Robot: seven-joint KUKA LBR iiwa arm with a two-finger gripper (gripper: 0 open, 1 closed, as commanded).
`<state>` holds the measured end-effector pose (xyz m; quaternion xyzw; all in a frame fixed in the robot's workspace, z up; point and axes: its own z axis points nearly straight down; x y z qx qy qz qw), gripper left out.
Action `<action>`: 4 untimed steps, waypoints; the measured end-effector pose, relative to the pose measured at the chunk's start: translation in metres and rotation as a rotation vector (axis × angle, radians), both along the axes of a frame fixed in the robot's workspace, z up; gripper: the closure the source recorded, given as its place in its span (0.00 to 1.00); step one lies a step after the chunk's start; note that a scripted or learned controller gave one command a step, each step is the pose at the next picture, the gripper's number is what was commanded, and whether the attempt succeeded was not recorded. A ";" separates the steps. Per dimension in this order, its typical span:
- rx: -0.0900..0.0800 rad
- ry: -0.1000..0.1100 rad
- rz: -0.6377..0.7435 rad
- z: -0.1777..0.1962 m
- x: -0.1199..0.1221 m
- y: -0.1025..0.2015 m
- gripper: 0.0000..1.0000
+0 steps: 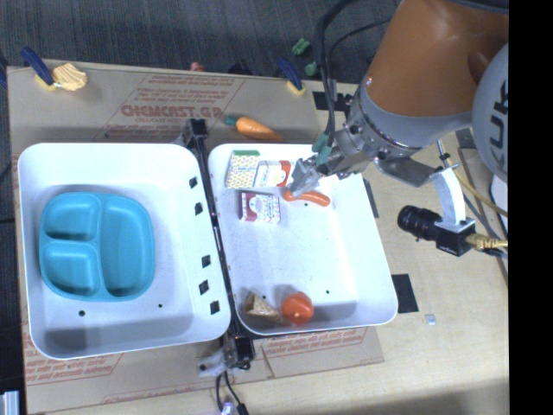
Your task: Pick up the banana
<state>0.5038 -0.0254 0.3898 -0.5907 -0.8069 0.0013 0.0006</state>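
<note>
**Inspector:** Firstly, edges and room?

**Assistant:** Two white bins touch along a black-clipped seam. The right bin (pixel 363 258) has bare floor through its middle. The left bin (pixel 34 232) has room around one blue plate (pixel 95 245).

**Inspector:** Gripper?

**Assistant:** The gripper (pixel 302 184) hangs low over the right bin's far side, at a glossy orange-red piece (pixel 318 200). Whether it is clenched or released, I cannot tell.

**Inspector:** Banana?

**Assistant:** The likeliest banana (pixel 71 78) is a pale yellow rounded lump, outside both bins at the far-left corner of the cardboard sheet (pixel 155 102), touching a blue clamp (pixel 36 62). I cannot be certain.

**Inspector:** Count?

**Assistant:** The plate is smooth, with three compartments. The right bin also holds two flat printed packets (pixel 259 207), one round red fruit (pixel 297 308) and one brownish lump (pixel 259 305) beside it. One tapered carrot (pixel 255 128) lies outside.
</note>
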 end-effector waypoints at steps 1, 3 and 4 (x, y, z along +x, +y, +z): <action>0.001 0.002 -0.089 -0.077 -0.022 0.049 1.00; 0.000 0.005 -0.070 -0.299 -0.029 0.130 1.00; -0.001 0.015 0.023 -0.300 -0.032 0.216 1.00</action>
